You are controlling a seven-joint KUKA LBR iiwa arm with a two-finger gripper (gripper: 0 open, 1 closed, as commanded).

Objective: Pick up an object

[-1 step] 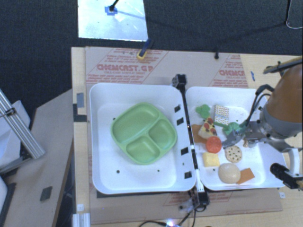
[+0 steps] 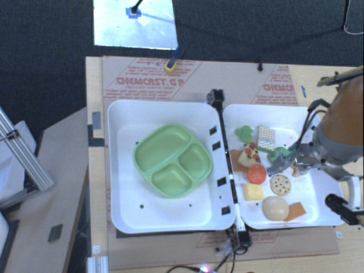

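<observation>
My gripper (image 2: 280, 162) hangs low over the middle of the right bin (image 2: 318, 118), with the arm coming in from the right. Toy food lies around it. A green leafy piece (image 2: 280, 151) sits just behind the gripper, and a round cookie (image 2: 280, 184) just in front. To its left are a red tomato (image 2: 256, 174) and a pizza slice (image 2: 248, 154). Farther back lie a green piece (image 2: 244, 132) and a checked wafer (image 2: 265, 135). Nearer the front edge are a yellow cheese cube (image 2: 253, 192), a pale bun (image 2: 275, 208) and an orange chip (image 2: 296, 211).
The left bin (image 2: 122, 209) holds a green divided plate (image 2: 172, 160). A black-clipped divider (image 2: 223, 152) separates the two bins. The bench carries a cardboard sheet (image 2: 148, 81) behind the bins. Bare bin floor shows at the right bin's far right.
</observation>
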